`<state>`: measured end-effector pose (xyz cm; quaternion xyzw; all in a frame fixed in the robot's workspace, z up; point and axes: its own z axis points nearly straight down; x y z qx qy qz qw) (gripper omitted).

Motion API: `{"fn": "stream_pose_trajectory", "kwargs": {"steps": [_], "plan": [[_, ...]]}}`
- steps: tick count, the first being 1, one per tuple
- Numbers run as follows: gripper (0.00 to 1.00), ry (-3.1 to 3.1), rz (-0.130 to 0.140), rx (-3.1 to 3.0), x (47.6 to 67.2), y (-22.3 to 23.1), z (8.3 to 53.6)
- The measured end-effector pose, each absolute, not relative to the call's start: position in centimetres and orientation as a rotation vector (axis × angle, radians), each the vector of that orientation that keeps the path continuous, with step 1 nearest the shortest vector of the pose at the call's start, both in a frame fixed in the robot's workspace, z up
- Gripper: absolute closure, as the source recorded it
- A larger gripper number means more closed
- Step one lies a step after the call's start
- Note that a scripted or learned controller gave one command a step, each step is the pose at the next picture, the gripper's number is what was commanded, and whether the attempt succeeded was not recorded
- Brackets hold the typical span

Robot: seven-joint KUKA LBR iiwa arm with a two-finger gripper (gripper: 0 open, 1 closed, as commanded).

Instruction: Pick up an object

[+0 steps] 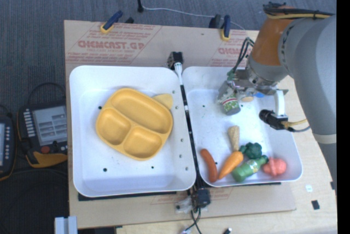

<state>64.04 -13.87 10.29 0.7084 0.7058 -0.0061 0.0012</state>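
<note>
Grey arm (314,58) with orange wrist band (270,44).

The gripper's (236,97) fingertips were hidden behind the wrist hardware and a small green-and-white object (230,105) beneath it, so contact between them could not be judged. That object was too small and blurred to identify. The arm (306,58) was cut off by the right edge. A pale yellow item (163,99) lay partly hidden behind the yellow divided plate (134,123), only 1 corner showing. The green bottle-like toy (249,167) overlapped the carrot (229,164) and broccoli (251,150), hiding part of each. At the left edge, 1 black device (4,142) was cropped.
</note>
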Motion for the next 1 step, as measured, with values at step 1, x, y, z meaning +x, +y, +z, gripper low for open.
{"fn": "stream_pose_trajectory", "kwargs": {"steps": [1], "plan": [[1.00, 2.222, 0.002, 2.218, 63.61, -9.21, 23.60]]}}
